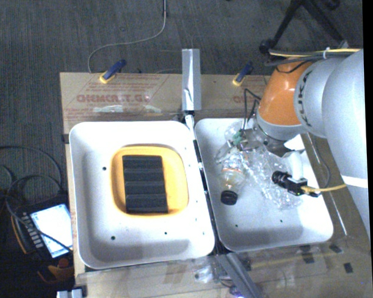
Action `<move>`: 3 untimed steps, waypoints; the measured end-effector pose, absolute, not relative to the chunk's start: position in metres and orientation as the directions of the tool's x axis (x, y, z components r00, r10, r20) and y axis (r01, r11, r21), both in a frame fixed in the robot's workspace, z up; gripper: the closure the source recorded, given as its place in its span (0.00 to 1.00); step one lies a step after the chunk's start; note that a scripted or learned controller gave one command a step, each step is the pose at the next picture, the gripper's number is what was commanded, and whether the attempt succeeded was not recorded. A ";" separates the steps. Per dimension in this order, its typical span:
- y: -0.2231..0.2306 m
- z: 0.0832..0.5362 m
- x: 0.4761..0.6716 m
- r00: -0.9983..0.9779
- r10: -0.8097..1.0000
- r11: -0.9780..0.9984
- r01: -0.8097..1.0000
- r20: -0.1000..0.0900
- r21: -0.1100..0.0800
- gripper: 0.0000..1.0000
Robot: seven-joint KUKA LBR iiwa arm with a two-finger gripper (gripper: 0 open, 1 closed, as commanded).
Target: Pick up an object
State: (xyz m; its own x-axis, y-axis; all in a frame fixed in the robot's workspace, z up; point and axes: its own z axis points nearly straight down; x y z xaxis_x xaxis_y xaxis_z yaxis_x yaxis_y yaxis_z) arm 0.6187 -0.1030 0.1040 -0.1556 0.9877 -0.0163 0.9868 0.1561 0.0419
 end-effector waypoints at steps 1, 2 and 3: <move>-0.111 0.104 0.613 -0.142 0.990 0.143 0.989 -0.010 0.042 0.00; -0.101 0.104 0.598 -0.164 0.986 0.164 0.985 -0.017 0.043 0.00; -0.173 0.117 0.620 -0.458 0.889 0.458 0.889 -0.003 0.000 0.00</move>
